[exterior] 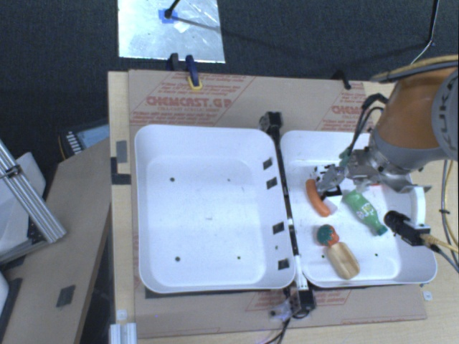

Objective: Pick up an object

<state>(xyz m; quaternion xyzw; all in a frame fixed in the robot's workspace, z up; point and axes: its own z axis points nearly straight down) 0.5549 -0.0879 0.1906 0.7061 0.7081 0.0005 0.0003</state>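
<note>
In the right bin (412,267), an orange sausage-shaped piece (318,198) lies near the left wall. A green bottle (363,212) lies on its side to its right. Below them sit a small teal and orange ball-like piece (328,234) and a tan bread-like piece (343,260). My gripper (330,178) hangs low over the bin's upper middle, just above and to the right of the orange piece's top end, with the green bottle's upper end close beneath the wrist. I see nothing held in it.
The left bin (208,142) lies beside the right one, with a black-clipped divider (283,199) between them. Both rest on a cardboard sheet (215,99). A foil sheet (171,20) lies at the back, and a metal frame (29,199) stands at the left.
</note>
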